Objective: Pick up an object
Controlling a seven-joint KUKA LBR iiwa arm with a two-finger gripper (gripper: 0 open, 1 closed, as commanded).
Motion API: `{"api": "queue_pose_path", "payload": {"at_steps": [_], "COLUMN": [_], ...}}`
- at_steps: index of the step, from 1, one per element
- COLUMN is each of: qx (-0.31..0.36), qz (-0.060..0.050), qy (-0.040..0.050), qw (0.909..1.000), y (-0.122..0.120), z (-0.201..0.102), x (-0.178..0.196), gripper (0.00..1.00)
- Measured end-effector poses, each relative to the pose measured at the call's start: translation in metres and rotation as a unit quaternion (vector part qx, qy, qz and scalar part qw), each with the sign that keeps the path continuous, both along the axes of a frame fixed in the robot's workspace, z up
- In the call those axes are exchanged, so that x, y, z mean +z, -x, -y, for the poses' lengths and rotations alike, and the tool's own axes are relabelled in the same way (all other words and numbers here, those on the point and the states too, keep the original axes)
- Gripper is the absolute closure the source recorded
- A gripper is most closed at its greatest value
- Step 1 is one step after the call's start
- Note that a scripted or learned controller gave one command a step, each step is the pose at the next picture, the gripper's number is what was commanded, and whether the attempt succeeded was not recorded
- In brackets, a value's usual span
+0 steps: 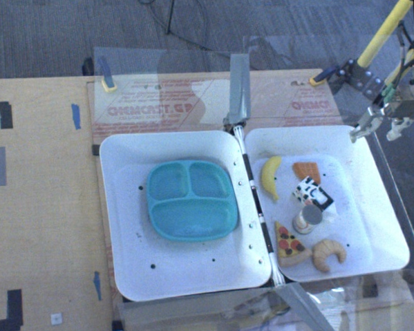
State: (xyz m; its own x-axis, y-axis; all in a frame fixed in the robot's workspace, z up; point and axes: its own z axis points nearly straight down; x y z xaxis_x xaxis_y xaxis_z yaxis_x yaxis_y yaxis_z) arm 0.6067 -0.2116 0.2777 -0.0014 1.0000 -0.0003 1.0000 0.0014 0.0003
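Observation:
The right bin [375, 208] holds several small items: a yellow banana [270, 177], an orange cracker [305, 171], a black-and-white toy [313, 192], a grey metal cup [306, 219], a pizza slice [288, 242] and a croissant [328, 254]. My gripper [381, 122] hangs at the far right, over the right bin's back right corner and well away from all these items. Nothing shows held in it.
A teal divided plate [192, 200] lies in the middle of the left bin [123, 221]. A grey upright bar [239, 90] stands behind the seam between the bins. A yellow rod with a black clamp [358, 74] slants in at the upper right.

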Motion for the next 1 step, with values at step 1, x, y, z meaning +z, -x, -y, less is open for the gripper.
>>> {"api": "queue_pose_path", "payload": {"at_steps": [1], "qx": [0.013], "qz": [0.002], "qy": [0.0003], "qw": [0.9999], "y": [-0.0069], "z": [-0.0751], "x": [-0.183], "gripper": [0.0]}}
